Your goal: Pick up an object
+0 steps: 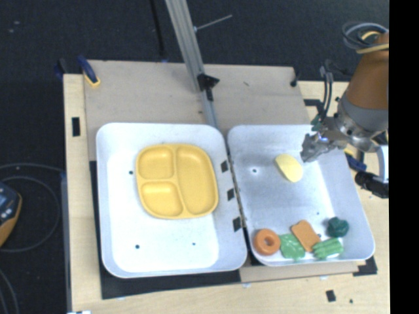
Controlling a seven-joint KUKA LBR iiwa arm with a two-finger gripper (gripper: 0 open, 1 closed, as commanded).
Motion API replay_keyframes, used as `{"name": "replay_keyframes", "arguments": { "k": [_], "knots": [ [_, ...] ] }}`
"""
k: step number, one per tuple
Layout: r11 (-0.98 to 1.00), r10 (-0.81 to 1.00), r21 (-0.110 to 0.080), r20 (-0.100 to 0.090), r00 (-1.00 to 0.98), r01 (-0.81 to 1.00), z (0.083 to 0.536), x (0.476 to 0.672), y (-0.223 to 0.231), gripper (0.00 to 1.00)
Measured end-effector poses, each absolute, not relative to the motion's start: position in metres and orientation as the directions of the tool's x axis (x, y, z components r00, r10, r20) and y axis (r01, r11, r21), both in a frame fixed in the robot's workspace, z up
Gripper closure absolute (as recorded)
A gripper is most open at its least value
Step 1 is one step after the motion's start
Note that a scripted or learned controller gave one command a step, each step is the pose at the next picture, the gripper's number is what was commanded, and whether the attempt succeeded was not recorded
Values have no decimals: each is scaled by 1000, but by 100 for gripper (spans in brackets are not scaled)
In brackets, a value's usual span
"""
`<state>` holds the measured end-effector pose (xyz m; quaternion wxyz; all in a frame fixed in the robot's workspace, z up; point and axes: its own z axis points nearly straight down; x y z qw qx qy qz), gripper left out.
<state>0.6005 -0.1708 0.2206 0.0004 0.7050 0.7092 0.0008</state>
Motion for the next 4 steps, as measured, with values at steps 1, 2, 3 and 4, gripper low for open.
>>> {"name": "replay_keyframes", "arguments": {
  "k": [1, 2, 3, 4],
  "knots": [
    [8, 1000, 3, 2, -8, 1000, 234, 595, -115, 100],
    [7, 1000, 1, 1, -7, 1000, 227, 596, -66, 100],
    [6, 1000, 0, 1, -6, 1000, 221, 589, -14, 100],
    [8, 1000, 2, 2, -8, 1000, 237, 590, 36, 100]
  ]
}}
